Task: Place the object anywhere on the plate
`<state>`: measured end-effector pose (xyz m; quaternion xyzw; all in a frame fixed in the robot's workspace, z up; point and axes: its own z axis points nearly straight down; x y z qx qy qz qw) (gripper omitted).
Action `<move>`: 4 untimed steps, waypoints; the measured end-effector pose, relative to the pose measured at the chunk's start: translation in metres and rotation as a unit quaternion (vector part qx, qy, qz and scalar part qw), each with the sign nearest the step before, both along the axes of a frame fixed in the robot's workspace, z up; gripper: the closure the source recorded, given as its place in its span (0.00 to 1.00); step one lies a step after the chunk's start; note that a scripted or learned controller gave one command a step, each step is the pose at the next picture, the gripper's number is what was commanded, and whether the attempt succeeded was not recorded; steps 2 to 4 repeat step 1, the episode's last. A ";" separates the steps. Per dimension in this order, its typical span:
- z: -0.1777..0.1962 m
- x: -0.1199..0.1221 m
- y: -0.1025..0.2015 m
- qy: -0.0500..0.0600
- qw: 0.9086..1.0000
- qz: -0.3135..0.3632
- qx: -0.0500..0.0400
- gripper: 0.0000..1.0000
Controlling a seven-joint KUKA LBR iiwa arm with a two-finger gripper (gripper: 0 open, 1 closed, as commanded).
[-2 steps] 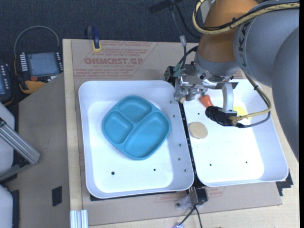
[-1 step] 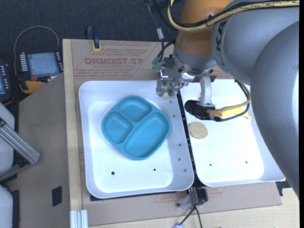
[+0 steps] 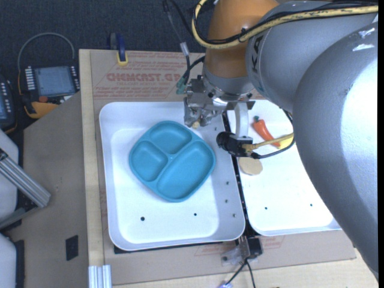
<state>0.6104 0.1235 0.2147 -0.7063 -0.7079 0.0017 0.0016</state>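
A blue divided plate (image 3: 173, 159) lies in the left white bin (image 3: 120, 221), turned at an angle. My gripper (image 3: 195, 116) hangs just past the plate's far right corner, over the left bin's back edge. I see nothing between it and the plate. In the right bin (image 3: 288, 209), close to the divider, lie a small orange carrot-like piece (image 3: 262, 129), a thin yellow piece (image 3: 281, 141) and a tan round disc (image 3: 251, 166). The arm's bulk hides much of the right bin.
A black fitting with a cable (image 3: 231, 143) hangs from the wrist over the divider between the bins. A cardboard sheet (image 3: 144, 71) lies behind the bins. A small screen device (image 3: 51, 80) sits at the far left, off the bench.
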 end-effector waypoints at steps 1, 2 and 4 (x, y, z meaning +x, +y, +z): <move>0.001 0.000 -0.001 -0.001 1.000 -0.001 0.000 0.00; 0.001 0.000 -0.001 -0.001 1.000 -0.001 0.000 0.00; 0.001 0.000 -0.001 -0.001 1.000 -0.001 0.000 0.00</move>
